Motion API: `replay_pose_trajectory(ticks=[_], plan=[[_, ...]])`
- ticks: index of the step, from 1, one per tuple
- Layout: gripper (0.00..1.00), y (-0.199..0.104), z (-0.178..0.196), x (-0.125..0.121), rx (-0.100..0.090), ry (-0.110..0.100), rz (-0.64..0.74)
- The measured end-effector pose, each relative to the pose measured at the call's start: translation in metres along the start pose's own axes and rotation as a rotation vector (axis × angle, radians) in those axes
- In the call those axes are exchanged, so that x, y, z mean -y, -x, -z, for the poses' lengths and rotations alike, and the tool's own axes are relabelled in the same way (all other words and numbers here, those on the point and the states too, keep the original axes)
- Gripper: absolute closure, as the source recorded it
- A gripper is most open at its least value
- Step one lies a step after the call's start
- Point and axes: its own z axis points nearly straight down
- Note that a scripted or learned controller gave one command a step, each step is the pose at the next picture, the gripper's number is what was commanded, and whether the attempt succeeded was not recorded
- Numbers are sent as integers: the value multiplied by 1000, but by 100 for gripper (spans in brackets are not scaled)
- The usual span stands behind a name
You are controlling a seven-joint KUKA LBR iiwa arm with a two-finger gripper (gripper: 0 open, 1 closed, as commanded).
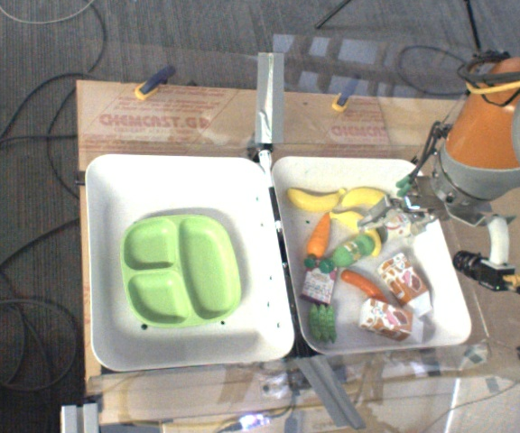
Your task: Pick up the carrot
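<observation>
My gripper (394, 211) hovers near the bananas (341, 198); I cannot tell the jaws' state. I should approach the carrot (319, 235) along its length, avoiding the bottle (355, 249).

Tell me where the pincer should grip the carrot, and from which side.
Grip the carrot across its orange middle, coming from above. It lies flat and slanted in the right bin, green top toward the near side, with the banana close by its tip, so mid-body probably leaves the most room.

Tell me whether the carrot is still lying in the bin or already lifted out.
Lying in the right bin. The carrot rests on the bin floor beside the bananas, and the gripper sits apart from it, over the bin's far right side.
</observation>
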Motion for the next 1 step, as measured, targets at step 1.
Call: replay_pose_trajectory(ticks=[1], plan=[[0, -45, -90, -17, 12, 31, 128]])
